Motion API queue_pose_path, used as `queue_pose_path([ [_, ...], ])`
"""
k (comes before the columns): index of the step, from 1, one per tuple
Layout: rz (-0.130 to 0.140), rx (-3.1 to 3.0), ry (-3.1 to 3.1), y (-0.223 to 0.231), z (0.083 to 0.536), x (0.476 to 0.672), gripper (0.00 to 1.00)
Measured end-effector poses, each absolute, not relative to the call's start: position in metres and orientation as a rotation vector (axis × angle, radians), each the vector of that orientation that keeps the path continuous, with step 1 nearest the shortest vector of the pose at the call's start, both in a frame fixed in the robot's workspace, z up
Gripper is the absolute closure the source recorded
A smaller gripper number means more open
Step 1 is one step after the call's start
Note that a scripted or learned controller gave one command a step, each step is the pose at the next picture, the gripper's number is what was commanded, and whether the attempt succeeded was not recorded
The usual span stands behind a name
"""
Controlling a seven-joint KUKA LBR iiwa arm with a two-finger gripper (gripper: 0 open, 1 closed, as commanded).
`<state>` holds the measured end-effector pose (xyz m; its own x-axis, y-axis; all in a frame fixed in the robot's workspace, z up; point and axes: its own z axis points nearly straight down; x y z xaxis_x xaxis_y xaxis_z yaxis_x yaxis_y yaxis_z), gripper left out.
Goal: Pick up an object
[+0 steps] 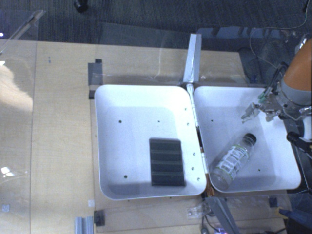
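A clear plastic bottle with a black cap lies on its side in the right bin, cap pointing to the far right. A black ribbed rectangular block lies flat in the left bin, near its front. My gripper hangs over the far right part of the right bin, a little beyond the bottle's cap and apart from it. Its fingers are spread open with nothing between them.
A metal divider strip runs back from the seam between the two bins. The arm's orange band sits at the right edge above the gripper. Wooden benchtop surrounds the bins.
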<state>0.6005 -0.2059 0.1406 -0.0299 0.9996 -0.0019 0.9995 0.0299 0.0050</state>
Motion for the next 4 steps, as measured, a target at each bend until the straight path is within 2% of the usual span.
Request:
queue_pose_path([
  [1, 0.004, 2.184, 2.251, -0.206, 0.141, 0.601, 0.00],
  [2, 0.009, 2.146, 2.282, -0.206, 0.089, 0.544, 0.00],
  [3, -0.007, 2.222, 2.232, -0.207, 0.085, 0.647, 0.00],
  [4, 0.007, 2.127, 2.304, -0.204, 0.147, 0.616, 0.00],
])
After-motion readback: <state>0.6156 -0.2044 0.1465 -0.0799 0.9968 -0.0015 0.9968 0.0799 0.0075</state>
